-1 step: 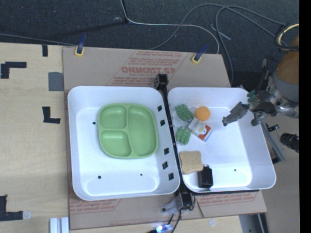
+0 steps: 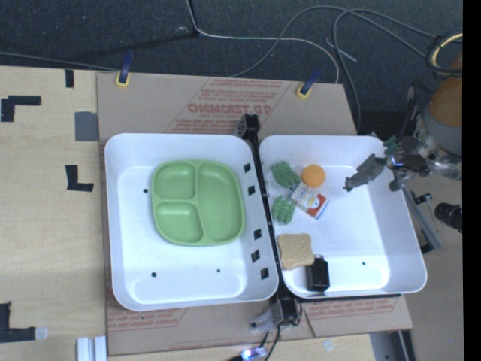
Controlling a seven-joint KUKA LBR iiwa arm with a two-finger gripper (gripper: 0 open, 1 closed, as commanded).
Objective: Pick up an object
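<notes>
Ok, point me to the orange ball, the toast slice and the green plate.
orange ball (image 2: 313, 175), camera view, middle of the ball.
toast slice (image 2: 295, 250), camera view, centre of its top face.
green plate (image 2: 159, 204), camera view, its left rim.
</notes>
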